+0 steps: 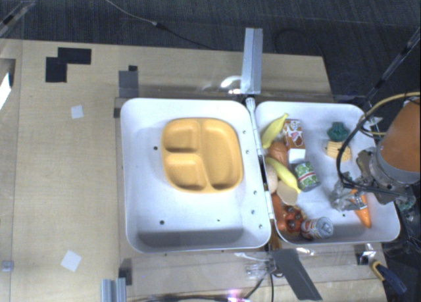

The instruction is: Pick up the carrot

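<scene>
Camera view: carrot (363, 215) lies at the right bin's (388, 233) near right corner; pincer (347, 201) is placed just beside it, state not discernible. Fingers are best set astride the carrot's middle, clear of the bin wall.

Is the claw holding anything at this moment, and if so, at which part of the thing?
It cannot be told. The claw is down in the right bin, right beside the carrot, but the arm hides whether it grips it.
</scene>
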### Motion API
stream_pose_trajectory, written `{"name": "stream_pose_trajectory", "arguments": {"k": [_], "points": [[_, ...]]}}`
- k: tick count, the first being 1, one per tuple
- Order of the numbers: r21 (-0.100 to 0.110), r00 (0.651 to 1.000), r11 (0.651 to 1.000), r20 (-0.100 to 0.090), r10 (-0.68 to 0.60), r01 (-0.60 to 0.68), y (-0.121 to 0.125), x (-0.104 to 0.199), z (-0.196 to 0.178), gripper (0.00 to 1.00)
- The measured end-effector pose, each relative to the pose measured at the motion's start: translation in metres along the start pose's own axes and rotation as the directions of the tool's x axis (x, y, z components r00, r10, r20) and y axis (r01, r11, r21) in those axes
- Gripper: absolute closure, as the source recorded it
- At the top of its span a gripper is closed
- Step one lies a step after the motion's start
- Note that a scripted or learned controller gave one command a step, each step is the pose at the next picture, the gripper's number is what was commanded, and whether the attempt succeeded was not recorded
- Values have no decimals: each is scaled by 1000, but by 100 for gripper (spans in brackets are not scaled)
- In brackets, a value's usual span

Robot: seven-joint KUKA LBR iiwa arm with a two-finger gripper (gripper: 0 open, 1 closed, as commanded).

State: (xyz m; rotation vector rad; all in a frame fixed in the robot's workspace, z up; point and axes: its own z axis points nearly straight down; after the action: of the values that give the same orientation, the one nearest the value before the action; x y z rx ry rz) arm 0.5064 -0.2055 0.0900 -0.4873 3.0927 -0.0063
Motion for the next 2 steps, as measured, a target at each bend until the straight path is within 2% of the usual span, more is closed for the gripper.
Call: {"name": "stream_pose_trajectory", "arguments": {"k": [1,2], "points": [[2,998,998,3,62,-62,1,4,-62,100],[-3,980,980,-6,201,-201,4,11,-15,100]]}}
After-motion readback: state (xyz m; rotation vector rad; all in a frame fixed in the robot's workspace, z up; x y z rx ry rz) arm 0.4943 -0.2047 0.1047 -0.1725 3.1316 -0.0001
